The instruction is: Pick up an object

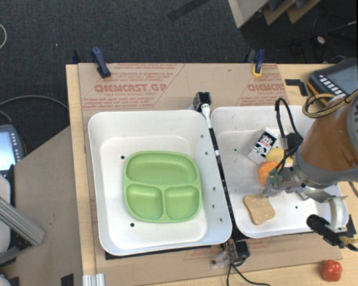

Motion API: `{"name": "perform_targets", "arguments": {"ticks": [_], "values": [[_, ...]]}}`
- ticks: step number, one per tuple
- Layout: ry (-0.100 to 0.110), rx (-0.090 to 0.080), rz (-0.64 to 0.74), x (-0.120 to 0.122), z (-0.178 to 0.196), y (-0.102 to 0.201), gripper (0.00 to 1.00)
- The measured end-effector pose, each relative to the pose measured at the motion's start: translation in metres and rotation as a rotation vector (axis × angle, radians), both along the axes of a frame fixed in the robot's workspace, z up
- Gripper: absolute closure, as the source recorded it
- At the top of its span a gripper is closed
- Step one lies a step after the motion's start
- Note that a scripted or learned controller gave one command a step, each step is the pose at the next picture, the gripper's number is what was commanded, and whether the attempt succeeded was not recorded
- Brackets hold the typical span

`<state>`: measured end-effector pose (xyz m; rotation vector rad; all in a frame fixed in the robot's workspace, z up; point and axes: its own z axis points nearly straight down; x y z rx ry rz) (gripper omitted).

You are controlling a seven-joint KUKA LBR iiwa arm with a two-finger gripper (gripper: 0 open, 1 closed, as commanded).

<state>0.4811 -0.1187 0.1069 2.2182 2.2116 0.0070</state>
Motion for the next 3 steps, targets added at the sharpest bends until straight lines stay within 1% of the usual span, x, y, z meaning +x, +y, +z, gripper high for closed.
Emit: {"name": "perform_targets", "arguments": {"ticks": [3], "values": [[-0.005, -0.003, -0.001, 0.001, 0.029, 0.000, 1.00]]}}
